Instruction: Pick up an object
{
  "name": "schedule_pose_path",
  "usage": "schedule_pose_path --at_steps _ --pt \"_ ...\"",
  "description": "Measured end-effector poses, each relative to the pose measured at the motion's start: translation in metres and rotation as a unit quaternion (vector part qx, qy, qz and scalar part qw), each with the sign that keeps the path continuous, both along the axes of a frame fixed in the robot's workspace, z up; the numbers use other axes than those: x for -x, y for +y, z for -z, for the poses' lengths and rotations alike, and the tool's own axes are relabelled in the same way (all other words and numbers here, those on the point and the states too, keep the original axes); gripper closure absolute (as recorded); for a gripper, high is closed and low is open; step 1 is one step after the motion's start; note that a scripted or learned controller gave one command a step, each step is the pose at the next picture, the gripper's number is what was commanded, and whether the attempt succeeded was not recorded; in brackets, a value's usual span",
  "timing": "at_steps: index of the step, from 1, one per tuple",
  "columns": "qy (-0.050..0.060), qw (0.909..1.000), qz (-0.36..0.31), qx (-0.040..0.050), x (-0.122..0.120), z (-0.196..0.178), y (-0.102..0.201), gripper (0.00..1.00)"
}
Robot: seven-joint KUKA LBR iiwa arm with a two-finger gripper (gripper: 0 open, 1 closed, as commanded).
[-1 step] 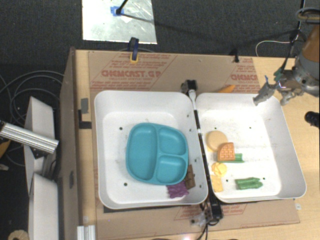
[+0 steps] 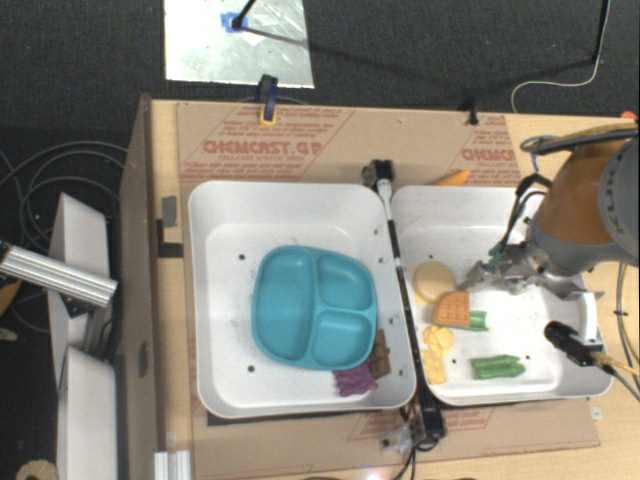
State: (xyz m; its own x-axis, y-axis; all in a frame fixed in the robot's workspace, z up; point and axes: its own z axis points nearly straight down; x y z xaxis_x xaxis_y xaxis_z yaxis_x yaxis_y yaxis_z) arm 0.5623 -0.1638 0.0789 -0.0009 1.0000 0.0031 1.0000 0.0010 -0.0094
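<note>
- Gripper (image 2: 488, 271) sits low in the right bin (image 2: 520, 203), just beside the waffle piece (image 2: 451, 310) and the round tan disc (image 2: 433, 279); whether it is parted or closed I cannot tell.
- Nothing looks lifted, so the pick is judged not yet done.
- Candidates lie close together: a yellow piece (image 2: 436, 340), a green bean (image 2: 497, 366).
- Crowding near the divider could hinder a clean grasp.
- Left bin (image 2: 220, 218) carries a teal divided plate (image 2: 315, 306) and a purple item (image 2: 352, 380).

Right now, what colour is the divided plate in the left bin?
Teal blue plate, clearest in the camera view.
</note>
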Motion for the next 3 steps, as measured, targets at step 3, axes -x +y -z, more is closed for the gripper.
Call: schedule_pose_path --at_steps 3 --pt "-0.003 1.0000 0.000 0.0011 0.063 -0.005 0.068 0.00"
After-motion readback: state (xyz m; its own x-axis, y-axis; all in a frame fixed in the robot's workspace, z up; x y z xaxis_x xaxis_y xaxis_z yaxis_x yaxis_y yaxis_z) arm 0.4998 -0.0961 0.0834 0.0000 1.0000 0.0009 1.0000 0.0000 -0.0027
